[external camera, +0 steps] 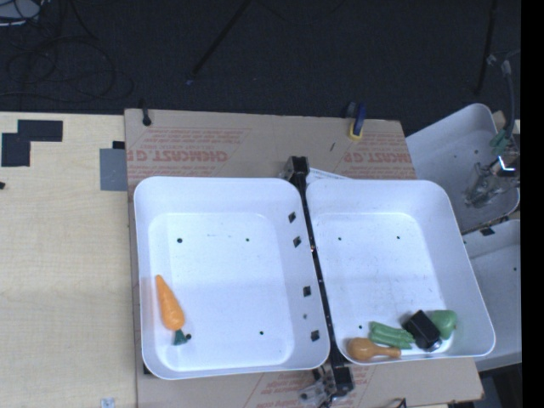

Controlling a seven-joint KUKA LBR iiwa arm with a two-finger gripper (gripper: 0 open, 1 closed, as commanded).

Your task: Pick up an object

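Carrot (169,303) lies in left bin (212,195); right bin (374,195) holds four toys; gripper state unclear.

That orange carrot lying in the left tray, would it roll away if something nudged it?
Probably somewhat: the carrot looks round and tapered, so it may roll in a curve. It seems a stiff, light toy. Its smooth skin might slip between fingers.
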